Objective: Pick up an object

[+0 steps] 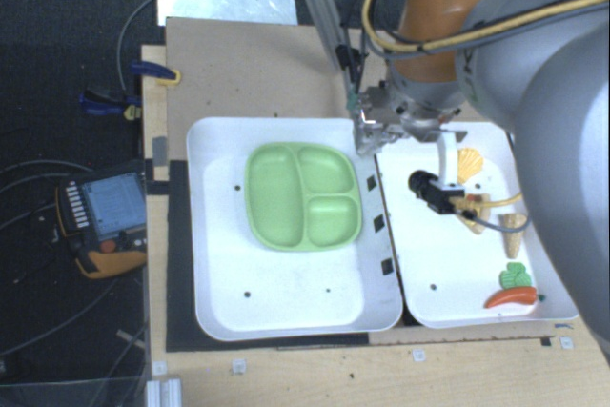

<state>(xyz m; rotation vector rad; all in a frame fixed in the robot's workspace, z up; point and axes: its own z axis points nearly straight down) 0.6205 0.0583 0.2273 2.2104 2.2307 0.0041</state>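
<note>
My gripper (pixel 370 134) hangs below the orange-banded wrist, over the far end of the ridge between the two bins. Nothing can be made out in it. The right bin (pixel 448 300) holds a yellow shell-shaped toy (pixel 469 164) near its far side and a tan ice-cream cone (pixel 515 232) by its right wall. An orange carrot with a green top (pixel 513 293) lies at its near right corner. All three lie to the right of the gripper and apart from it.
A green divided plate (pixel 303 195) lies in the left bin (pixel 276 300), just left of the gripper. The arm's grey bulk covers the right bin's right side. A blue handset (pixel 110 210) and cables lie off the bench at left.
</note>
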